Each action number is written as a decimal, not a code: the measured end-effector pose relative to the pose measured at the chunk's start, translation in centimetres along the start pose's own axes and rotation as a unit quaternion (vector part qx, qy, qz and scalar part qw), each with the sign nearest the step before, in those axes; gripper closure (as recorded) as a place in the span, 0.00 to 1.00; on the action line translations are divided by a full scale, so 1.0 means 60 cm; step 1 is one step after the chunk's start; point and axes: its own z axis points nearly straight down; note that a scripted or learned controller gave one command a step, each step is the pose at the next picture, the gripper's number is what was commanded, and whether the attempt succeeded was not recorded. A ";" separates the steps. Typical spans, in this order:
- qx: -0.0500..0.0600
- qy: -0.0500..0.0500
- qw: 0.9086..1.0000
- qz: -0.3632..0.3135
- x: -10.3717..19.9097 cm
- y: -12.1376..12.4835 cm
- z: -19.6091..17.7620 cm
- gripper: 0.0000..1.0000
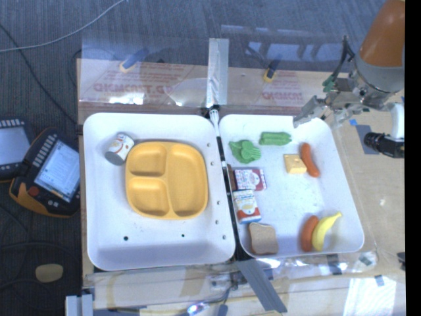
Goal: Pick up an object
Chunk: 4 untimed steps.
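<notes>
- Progress: nothing is lifted yet. My gripper [314, 112] sits at the far right corner of the right bin [342, 176], above its rim, with no object between its fingers; whether they are spread or closed I cannot tell at this angle. The approach, the grasp and the lift all appear to remain.
- Candidate objects, all resting on the right bin's floor: a green pickle [275, 137], a green leafy piece [245, 151], a cheese cube [295, 164], a sausage [310, 159], a banana [325, 230], a second sausage [309, 233], two small packets [248, 178] and a bread slice [263, 238].
- Nearest to me: the pickle, then the sausage beside the cheese.
- Orientation: the pickle's long axis runs left-right across the bin; the sausage's runs from far-left to near-right, steeply, touching the cheese cube's right side.
- Left bin [92, 196]: a yellow divided plate [167, 180] and a small can [119, 148] on its side.
</notes>
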 end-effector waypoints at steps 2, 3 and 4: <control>0.000 0.000 0.999 0.053 -0.012 -0.026 0.100 0.00; 0.000 0.000 0.999 0.053 -0.012 -0.026 0.100 0.00; -0.001 -0.002 0.998 0.055 -0.038 0.029 0.290 0.00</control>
